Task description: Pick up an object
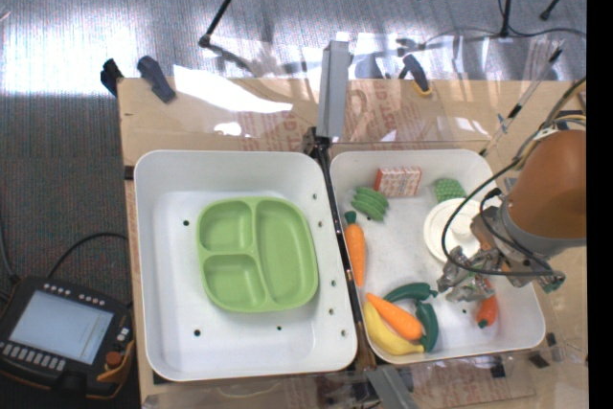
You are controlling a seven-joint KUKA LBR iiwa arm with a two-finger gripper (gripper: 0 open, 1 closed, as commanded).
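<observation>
Bench with two white bins: from my feed the gripper (466, 281) sits low in the right bin (529, 326) (fingers' state I cannot tell) just beside a small carrot (488, 310), green divided plate (257, 254) in left bin (163, 340).

I could read no text, number or brand anywhere. The bench top (278, 124) carried reddish printed lettering between and behind the bins, but it was too faint and washed out by glare to make out. The screen of the handheld pendant (59, 329) at lower left showed nothing legible.
</observation>
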